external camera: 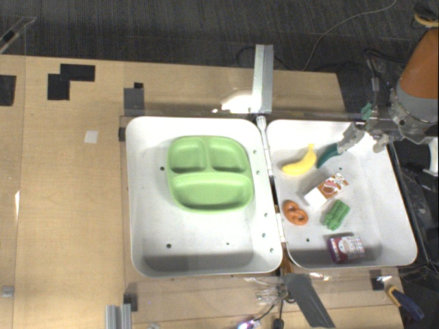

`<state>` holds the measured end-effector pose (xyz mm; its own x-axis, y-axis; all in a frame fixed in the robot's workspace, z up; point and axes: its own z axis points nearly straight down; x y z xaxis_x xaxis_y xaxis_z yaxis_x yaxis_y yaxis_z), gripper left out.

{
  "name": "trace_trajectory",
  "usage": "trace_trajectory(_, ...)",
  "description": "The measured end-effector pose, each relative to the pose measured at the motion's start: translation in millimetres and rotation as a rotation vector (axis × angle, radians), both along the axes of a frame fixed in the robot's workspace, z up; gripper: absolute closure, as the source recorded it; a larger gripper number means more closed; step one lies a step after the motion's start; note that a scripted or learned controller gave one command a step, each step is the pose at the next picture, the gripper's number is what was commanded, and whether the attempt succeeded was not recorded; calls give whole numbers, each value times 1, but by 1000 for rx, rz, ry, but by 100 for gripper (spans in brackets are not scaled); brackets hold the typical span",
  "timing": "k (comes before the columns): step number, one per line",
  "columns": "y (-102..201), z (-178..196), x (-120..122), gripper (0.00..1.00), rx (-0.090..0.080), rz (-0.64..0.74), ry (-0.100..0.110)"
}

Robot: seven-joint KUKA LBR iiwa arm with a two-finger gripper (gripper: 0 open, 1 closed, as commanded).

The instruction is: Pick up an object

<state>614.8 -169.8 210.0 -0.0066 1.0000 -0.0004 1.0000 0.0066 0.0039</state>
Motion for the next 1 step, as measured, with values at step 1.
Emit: trace_trajectory(1,4,-121,38,0,-2,86,-6)
